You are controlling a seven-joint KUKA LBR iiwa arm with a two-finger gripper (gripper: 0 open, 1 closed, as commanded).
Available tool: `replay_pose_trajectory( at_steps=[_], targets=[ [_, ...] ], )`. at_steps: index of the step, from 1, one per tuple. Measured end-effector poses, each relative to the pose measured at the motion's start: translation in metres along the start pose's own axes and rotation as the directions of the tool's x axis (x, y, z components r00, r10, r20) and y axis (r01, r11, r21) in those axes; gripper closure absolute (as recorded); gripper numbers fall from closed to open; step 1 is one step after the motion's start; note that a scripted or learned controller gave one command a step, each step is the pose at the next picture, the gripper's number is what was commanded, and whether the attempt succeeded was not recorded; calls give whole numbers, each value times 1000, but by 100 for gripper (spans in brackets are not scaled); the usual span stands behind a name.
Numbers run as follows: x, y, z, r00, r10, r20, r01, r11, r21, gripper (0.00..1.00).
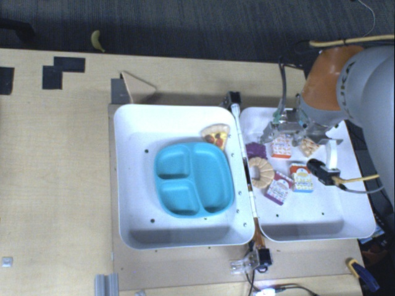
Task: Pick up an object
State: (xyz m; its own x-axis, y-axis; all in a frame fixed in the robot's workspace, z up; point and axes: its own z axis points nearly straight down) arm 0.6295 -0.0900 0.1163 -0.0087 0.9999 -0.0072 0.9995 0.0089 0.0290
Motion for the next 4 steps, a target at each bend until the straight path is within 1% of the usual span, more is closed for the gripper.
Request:
replay_pose_trajectory(
  at_steps=[1,2,3,4],
  targets=[
    [3,-60,27,1000,6,-6,-6,1000,22,0],
    [3,-57,16,1000,5,-7,-5,1000,16,100],
    [3,-57,16,1000,5,-7,-5,1000,17,0],
    [4,-56,5,1000,3,-7,-3,1000,13,100]
  ],
)
